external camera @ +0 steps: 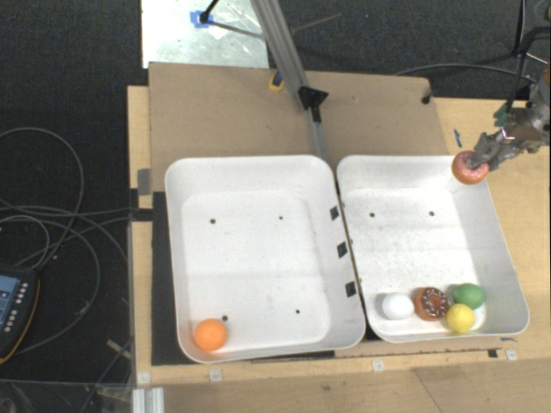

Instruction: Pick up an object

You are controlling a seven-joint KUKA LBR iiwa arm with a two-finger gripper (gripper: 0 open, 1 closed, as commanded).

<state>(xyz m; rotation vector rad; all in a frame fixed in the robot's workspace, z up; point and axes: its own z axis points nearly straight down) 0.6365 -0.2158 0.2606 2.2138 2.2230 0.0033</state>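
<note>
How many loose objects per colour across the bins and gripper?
Orange ball: 1
White ball: 1
Brown donut: 1
Green ball: 1
Yellow ball: 1
Pink donut, at the gripper: 1
Total: 6

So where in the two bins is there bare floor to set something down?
Left bin: bare apart from the orange ball in its near-left corner. Right bin: far and middle floor bare; crowded along the near wall, where white ball, brown donut, yellow ball and green ball cluster.
</note>
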